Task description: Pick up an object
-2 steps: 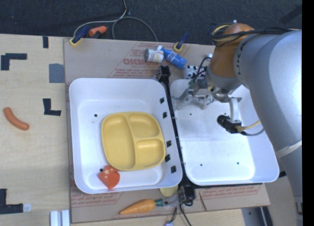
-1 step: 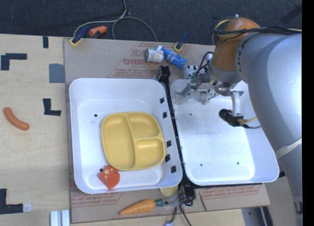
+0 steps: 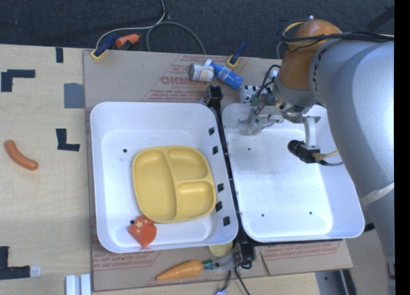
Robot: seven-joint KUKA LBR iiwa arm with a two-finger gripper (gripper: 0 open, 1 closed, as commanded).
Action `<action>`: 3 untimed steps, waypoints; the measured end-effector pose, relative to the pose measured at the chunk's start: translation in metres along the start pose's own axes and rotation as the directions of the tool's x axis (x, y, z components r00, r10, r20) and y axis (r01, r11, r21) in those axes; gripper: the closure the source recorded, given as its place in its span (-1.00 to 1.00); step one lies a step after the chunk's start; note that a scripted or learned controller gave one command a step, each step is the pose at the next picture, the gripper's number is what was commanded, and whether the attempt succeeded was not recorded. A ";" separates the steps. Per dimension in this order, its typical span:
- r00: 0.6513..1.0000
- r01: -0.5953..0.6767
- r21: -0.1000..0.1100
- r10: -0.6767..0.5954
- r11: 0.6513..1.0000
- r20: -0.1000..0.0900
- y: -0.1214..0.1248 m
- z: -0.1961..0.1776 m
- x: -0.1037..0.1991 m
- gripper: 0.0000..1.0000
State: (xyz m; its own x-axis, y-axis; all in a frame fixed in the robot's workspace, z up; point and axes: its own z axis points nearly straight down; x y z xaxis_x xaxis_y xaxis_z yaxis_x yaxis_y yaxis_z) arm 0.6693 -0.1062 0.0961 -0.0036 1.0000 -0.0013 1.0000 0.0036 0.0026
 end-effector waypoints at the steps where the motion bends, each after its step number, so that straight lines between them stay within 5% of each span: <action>1: 1.000 -0.005 -0.007 0.005 1.000 0.003 -0.026 -0.112 -0.040 1.00; 3: 1.000 0.008 0.005 -0.008 1.000 -0.005 -0.056 -0.088 0.167 1.00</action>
State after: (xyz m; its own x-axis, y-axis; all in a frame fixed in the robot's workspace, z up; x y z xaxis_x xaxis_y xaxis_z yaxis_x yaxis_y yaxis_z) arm 0.6121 0.0604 0.1837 -0.0114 0.9999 0.0033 0.9999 0.0114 -0.0028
